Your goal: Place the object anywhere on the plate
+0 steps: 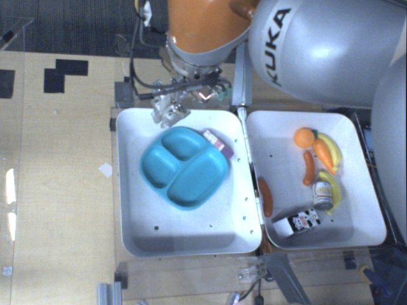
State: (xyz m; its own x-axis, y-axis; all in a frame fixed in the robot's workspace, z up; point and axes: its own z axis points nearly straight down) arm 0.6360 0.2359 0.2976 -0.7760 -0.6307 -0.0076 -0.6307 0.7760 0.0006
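While the arm hangs over the far edge of the left bin, the scene reads left to right as follows.

Left bin (137,234): a shallow white tray; its near half shows only bare floor.

Gripper (168,113): at the far left corner of the left bin, just beyond the plate's far rim; whether it is open, closed or gripping anything cannot be told from this view.

Plate (184,167): blue, three compartments, lying flat in the middle of the left bin, turned at a slant.

Object (217,142): probably the small boxy thing with a pink and white face, tucked against the plate's far right rim and partly behind it, near the wall between the bins. It rests beside the plate, not on it.

Handling: it looks light and stiff, like a small carton, so it should neither sag nor crush easily. Its faces may be slick. A hold across its narrow sides seems best, though the plate rim crowds one side.

Right bin (280,132): holds a sausage (267,197), a small can (323,197), a carrot (329,155) and a banana (331,146), all well apart from the plate.
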